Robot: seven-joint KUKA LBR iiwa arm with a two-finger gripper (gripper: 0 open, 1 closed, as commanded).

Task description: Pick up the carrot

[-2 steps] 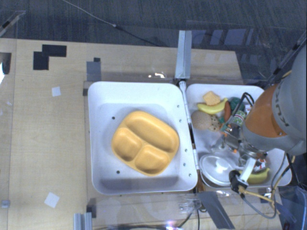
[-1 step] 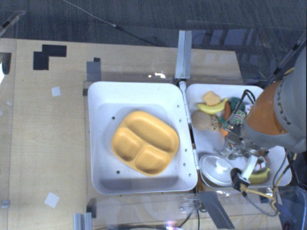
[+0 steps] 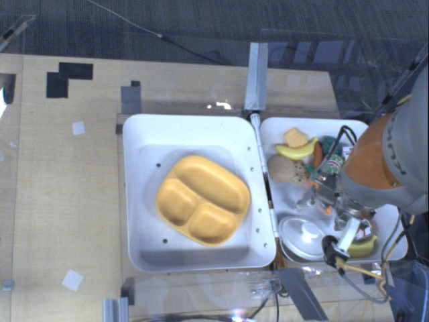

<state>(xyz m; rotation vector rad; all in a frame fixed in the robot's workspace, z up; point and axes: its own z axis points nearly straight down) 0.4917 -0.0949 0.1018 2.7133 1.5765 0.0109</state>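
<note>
The carrot [image 3: 318, 162] lies in the right bin [image 3: 278, 127], a small orange piece with a green top [image 3: 328, 144] beside it, just right of a banana. My gripper [image 3: 320, 190] hangs low over the bin's middle, just below the carrot and close to it. The grey wrist and the orange band [image 3: 367, 161] cover the bin's right part. Another small orange bit [image 3: 328, 210] shows under the gripper; I cannot tell what it is.
The right bin also holds a banana [image 3: 295, 151], a tan wedge [image 3: 294, 137], a brownish round piece [image 3: 283, 169], a white bowl [image 3: 301, 236] and a yellow-green item [image 3: 362, 247]. In the left bin [image 3: 141, 180] sits a yellow sectioned plate [image 3: 203, 198].
</note>
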